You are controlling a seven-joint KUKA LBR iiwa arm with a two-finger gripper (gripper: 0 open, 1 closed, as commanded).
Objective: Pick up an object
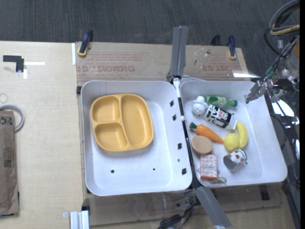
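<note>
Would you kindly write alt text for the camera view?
The gripper hovers at the right bin's far right edge, above toy foods including a carrot, banana and lemon. The left bin holds a yellow divided plate.

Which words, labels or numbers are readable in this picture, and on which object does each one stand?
Red mirrored print on the cardboard behind the bins: seems to read "CHEMCO", uncertain.
Black-and-white carton: pattern, no legible words.
Small box: print too small.
Brown bag: print blurred.
</note>
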